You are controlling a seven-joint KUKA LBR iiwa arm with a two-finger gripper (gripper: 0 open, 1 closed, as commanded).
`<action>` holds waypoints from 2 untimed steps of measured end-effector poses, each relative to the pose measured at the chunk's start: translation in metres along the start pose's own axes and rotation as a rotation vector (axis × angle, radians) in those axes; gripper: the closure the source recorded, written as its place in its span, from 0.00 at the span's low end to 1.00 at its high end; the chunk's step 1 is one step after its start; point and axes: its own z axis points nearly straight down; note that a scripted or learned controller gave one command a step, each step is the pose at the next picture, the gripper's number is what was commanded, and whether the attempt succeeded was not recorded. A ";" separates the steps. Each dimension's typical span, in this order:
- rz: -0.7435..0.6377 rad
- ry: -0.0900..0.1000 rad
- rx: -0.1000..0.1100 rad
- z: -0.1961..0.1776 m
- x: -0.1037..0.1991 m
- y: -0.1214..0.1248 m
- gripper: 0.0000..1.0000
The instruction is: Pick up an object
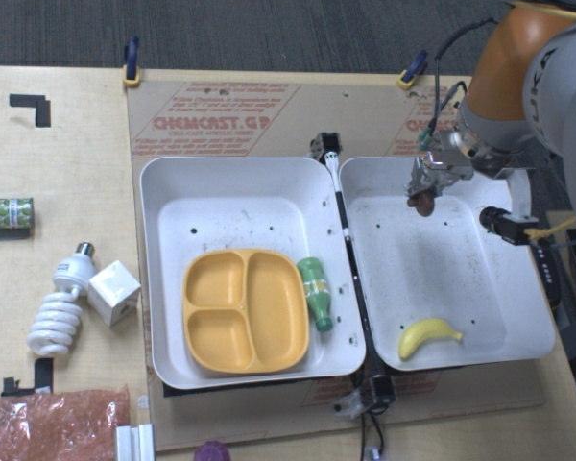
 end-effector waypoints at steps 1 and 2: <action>0.002 0.001 0.000 -0.006 0.086 -0.032 1.00; 0.000 0.000 -0.001 -0.031 0.133 -0.031 1.00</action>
